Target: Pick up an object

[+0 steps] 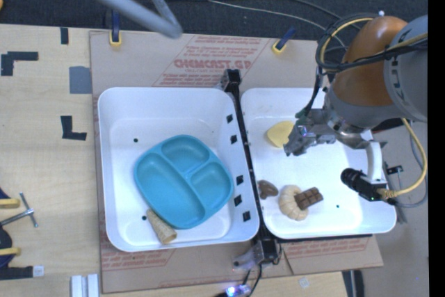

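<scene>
Tool (300, 141): two-finger end of the grey arm, low over the upper part of the right bin; whether it is wide, narrow or holding anything cannot be told from this slant.
Arm (375, 73): grey body with an orange band above the wrist, entering from the right; dark cables loop around it.
Yellow piece (280, 133): pale yellow, wedge-like object on the right bin's floor, just left of the tool and touching or nearly touching it; contact cannot be settled.
Right bin (348, 222): shallow white bin under the tool.
Cream ring (290, 202): doughnut-like object in the lower part of the right bin, well below the tool.
Brown block (309, 199): dark, chocolate-like piece resting against the ring's right side.
Brown lump (268, 188): small object just left of the ring, apart from it.
Left bin (115, 149): shallow white bin beside the right one, across a black divider.
Blue tray (182, 180): three-compartment plate lying in the left bin.
Tan cone (161, 227): waffle-cone-like object at the tray's lower left edge.
Table (42, 170): pale wood surface carrying a cardboard sheet and both bins.
</scene>
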Robot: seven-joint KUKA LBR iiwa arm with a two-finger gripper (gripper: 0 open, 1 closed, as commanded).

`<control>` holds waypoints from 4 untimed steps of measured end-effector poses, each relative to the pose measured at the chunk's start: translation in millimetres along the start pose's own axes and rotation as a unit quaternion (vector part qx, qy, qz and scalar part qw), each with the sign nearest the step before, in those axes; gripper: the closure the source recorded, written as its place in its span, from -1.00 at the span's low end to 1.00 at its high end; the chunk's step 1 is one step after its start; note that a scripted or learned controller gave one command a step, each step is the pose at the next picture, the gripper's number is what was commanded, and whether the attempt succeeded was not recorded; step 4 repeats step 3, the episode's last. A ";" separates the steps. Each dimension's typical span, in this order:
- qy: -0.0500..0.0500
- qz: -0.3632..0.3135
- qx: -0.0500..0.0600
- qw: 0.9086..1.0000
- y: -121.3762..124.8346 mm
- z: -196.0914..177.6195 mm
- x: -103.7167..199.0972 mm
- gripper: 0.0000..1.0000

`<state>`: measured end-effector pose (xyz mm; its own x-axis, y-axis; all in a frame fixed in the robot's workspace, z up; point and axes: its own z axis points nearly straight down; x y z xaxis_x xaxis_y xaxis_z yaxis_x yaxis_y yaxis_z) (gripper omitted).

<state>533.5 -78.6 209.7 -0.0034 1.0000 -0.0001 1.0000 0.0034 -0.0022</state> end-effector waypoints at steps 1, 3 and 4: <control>0.000 0.000 0.000 1.000 -4.5 7.3 48.7 1.00; 0.000 -0.001 0.000 1.000 -9.4 -13.3 159.6 1.00; 0.000 -0.001 0.000 1.000 -9.4 -13.3 159.6 1.00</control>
